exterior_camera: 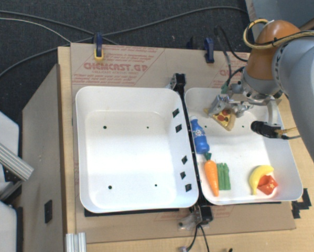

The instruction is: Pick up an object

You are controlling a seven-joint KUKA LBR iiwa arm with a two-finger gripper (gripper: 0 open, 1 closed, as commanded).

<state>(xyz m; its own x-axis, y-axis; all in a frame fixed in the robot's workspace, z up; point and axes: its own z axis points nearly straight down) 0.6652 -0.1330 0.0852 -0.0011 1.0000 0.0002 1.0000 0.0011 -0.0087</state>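
My gripper (226, 109) is low over the back part of the right bin (282, 161), reaching in from the right. A small yellow, brown and red wedge like a toy pizza slice (225, 119) sits between its fingers (216, 107), which are shut on it. I cannot tell whether the slice still touches the bin floor. Further forward in the same bin lie a blue bottle (199, 136), an orange carrot (212, 176), a green piece (224, 176) beside the carrot, and a yellow banana (258, 174) with a red piece (268, 185) against it.
The left bin (128, 146) stands beside the right one, with a black divider strip (184, 135) between them. Both rest on a cardboard sheet (141, 62) held by two clamps at the back. Cables run over the dark floor behind the bench.
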